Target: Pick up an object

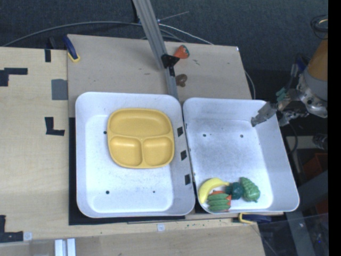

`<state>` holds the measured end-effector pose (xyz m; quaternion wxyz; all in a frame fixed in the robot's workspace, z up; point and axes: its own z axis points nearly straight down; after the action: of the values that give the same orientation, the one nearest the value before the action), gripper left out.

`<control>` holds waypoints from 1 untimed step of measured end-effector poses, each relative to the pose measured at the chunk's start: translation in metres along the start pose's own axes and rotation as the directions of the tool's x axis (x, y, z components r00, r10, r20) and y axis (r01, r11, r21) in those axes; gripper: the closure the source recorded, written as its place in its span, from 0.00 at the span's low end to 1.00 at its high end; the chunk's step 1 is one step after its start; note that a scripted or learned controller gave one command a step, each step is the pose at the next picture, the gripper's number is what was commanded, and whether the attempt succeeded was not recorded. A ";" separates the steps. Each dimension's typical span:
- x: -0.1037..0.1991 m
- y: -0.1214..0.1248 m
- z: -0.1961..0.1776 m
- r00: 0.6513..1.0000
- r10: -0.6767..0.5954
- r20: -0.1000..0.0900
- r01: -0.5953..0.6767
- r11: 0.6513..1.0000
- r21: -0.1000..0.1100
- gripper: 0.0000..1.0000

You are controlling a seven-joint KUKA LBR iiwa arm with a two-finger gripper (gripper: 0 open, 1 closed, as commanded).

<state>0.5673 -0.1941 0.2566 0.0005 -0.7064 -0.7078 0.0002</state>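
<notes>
Tabletop (122,63): pale wood, blue clamp (72,49) at the far left, dark floor beyond it.
Left bin (88,143): carries a yellow divided plate (141,137) lying flat in the far half.
Right bin (229,137): mostly bare white floor, toys bunched in the near right corner, probably slid there against the wall.
Arm: reaches in from the right, gripper (264,115) over the far right rim, well apart from the toys; can't tell how its fingers stand, nothing seen in them.
Toys: yellow banana (209,187), green leafy piece (249,189), small orange-green veg (218,200), all touching.
</notes>
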 end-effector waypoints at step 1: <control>0.000 0.000 0.000 1.000 0.000 0.000 0.000 1.000 0.000 0.00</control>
<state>0.5672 -0.1941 0.2566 0.0005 -0.7063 -0.7079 0.0003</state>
